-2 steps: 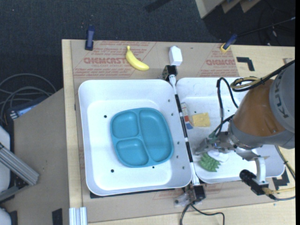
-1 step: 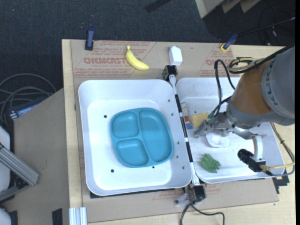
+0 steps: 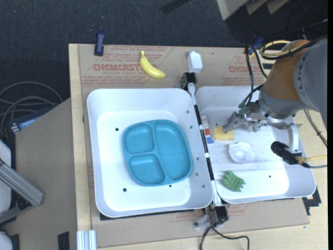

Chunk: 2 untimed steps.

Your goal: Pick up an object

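Grey arm with orange band reaching into right white bin; two-finger gripper just above yellow block. White crumpled piece, green leafy toy nearer. Blue divided plastic plate in left white bin. Yellow banana beyond, on bench.

The arm runs off the picture's right edge and covers the far right corner of the right bin. Whether the claw stands open is too small and blurred to tell. The red lettering on the bench is unreadable.
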Each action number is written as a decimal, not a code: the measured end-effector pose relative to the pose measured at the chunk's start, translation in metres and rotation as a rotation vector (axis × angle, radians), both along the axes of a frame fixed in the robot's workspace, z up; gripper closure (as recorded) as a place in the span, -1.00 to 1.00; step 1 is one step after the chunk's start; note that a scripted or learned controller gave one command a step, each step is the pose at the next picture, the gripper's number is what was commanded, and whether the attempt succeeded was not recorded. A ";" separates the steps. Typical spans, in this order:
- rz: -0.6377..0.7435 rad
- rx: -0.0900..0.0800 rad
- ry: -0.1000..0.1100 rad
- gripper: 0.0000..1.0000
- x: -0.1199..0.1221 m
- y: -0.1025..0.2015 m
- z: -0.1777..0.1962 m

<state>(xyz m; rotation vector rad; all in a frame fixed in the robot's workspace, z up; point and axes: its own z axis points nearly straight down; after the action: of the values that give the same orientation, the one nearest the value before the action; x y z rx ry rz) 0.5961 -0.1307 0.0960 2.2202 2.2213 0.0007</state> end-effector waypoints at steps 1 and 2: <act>0.001 0.002 0.003 -1.00 -0.005 0.032 -0.012; 0.001 -0.002 -0.006 1.00 -0.003 0.030 0.003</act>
<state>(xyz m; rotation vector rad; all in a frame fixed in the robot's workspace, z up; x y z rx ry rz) 0.5936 -0.1002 0.0987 2.2156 2.2178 0.0057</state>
